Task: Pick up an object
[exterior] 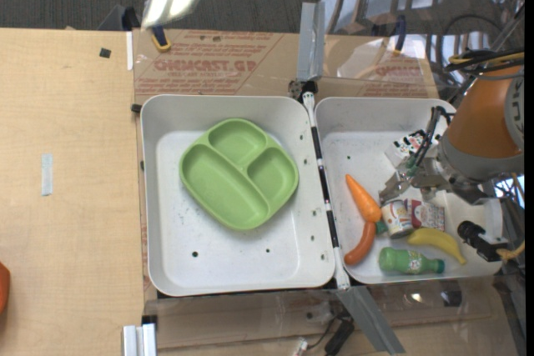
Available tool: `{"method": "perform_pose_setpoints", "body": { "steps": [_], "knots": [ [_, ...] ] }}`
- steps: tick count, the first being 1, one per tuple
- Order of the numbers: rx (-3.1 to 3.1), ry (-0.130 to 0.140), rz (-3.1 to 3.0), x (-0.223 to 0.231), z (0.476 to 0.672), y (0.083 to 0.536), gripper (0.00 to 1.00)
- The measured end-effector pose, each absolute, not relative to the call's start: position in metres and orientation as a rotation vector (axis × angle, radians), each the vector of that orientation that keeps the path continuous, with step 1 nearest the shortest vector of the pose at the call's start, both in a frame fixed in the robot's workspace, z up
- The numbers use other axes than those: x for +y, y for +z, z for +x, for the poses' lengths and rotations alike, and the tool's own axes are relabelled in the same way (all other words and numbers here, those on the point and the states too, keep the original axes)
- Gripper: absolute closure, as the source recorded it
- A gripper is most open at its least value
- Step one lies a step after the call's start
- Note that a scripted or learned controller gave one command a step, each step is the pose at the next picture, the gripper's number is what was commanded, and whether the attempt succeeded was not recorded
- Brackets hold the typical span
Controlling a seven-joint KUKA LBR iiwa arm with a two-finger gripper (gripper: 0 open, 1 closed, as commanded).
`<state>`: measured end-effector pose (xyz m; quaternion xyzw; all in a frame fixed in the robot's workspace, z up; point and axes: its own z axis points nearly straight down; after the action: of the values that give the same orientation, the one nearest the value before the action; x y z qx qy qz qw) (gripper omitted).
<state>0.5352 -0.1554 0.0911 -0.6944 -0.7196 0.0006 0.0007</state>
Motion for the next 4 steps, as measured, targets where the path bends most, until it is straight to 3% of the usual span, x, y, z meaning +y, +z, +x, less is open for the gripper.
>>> {"method": "perform_pose_setpoints", "body": {
  "steps": [1, 2, 3, 4],
  "knots": [
    [-2.247, 0.002, -2.195, -0.103, 0.551, 0.091, 0.00],
    [-2.250, 0.003, -2.189, -0.105, 0.501, 0.091, 0.00],
    [-2.243, 0.005, -2.197, -0.111, 0.563, 0.090, 0.00],
    [-2.240, 0.004, -2.198, -0.117, 0.476, 0.090, 0.00]
  ]
}}
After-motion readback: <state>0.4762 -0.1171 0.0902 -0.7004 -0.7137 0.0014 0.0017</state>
